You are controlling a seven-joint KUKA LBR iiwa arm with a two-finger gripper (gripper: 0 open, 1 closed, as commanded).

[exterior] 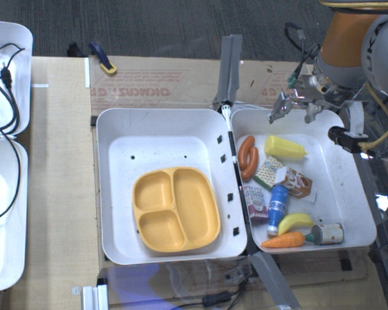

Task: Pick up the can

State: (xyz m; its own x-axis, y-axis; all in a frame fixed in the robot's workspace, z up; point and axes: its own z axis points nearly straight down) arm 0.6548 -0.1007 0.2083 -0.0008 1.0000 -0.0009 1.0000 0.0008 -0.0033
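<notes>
The can is lying on its side in the near right corner of the right bin, its dark end touching the tip of the carrot and sitting just beside the banana; the gripper is hovering well apart from it, over the bin's far rim, with jaws spread and grasping nothing; I am judging the can to be stiff, light if it is a toy, with a smooth round wall that is likely slippery and apt to roll; the best hold is looking like a pinch across its middle, jaws closing on the curved sides from above, square to its long axis; the bin wall close behind it and the carrot are leaving little room for fingers
</notes>
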